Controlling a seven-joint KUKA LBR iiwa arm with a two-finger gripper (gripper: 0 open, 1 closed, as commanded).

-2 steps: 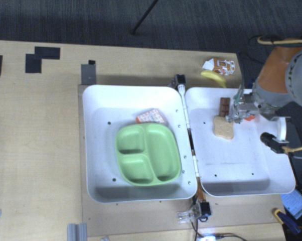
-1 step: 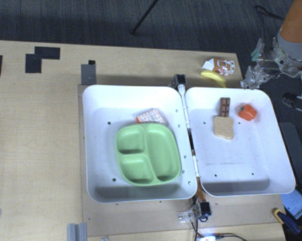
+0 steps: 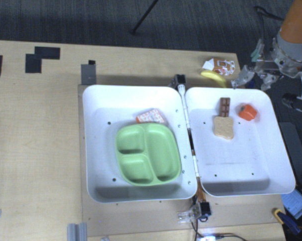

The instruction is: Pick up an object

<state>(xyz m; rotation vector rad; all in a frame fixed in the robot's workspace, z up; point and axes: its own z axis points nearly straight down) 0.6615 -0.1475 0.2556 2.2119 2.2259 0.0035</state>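
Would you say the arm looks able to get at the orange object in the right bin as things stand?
Probably yes. The orange object lies uncovered near the right bin's far right corner, apart from the tan piece, and the end effector hovers just beyond that rim.

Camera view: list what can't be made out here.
- Hand: small and blurred at the right bin's top corner; finger state unreadable.
- Arm: cut off by the right edge.
- Red-and-white packet: partly hidden behind the green tray; print too small.
- Items on the bench above the right bin: too small to identify.
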